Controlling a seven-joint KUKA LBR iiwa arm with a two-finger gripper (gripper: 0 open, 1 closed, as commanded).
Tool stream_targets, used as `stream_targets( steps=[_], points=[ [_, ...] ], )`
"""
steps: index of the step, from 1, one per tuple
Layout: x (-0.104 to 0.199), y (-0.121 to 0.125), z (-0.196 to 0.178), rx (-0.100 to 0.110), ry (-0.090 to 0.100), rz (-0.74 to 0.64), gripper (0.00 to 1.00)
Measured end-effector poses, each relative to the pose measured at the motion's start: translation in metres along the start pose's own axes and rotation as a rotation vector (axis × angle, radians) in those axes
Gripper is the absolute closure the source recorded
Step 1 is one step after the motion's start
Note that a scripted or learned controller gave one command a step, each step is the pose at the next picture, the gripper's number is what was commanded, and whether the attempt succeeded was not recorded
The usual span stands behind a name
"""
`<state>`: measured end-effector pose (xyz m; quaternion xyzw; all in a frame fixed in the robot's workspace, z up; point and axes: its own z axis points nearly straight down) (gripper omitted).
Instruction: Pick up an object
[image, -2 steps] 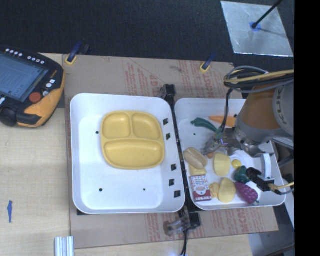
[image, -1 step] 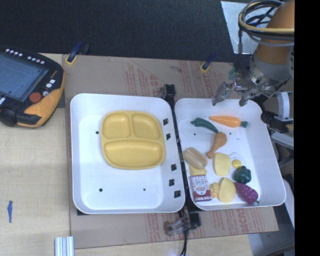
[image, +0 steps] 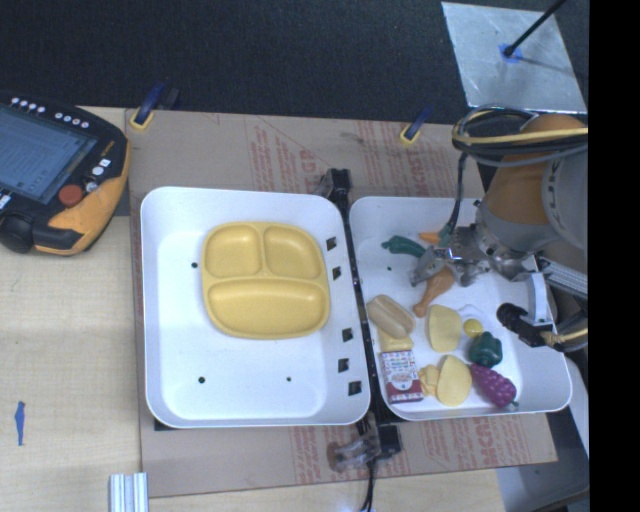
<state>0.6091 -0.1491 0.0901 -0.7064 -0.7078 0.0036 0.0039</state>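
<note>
The right bin (image: 540, 400) holds several toy foods. A tan drumstick (image: 433, 289) lies near its middle, directly under my gripper (image: 446, 264), whose metal tip hangs low over the drumstick's upper end. A dark green piece (image: 404, 245) lies just left of the gripper. Further forward are a bread roll (image: 390, 316), a yellow wedge (image: 445, 327), a green pepper (image: 486, 349), a purple eggplant (image: 495, 385), a pale yellow piece (image: 453, 381) and a small red carton (image: 400, 376). The grey arm (image: 525, 190) covers the bin's back right corner.
The left bin (image: 170, 380) holds a yellow divided plate (image: 266, 279). A teach pendant (image: 55, 175) rests on the bench at the far left. Black clips (image: 350, 300) run along the seam between the bins. A black cable part (image: 520, 322) sticks out at the right.
</note>
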Motion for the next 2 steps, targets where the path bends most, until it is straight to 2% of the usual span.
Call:
stream_targets(
  steps=[1,2],
  points=[
    [-0.001,0.003,-0.017,-0.007,-0.002,-0.002,1.0],
    [0.087,0.006,-0.106,-0.012,0.0,-0.006,1.0]
  ],
)
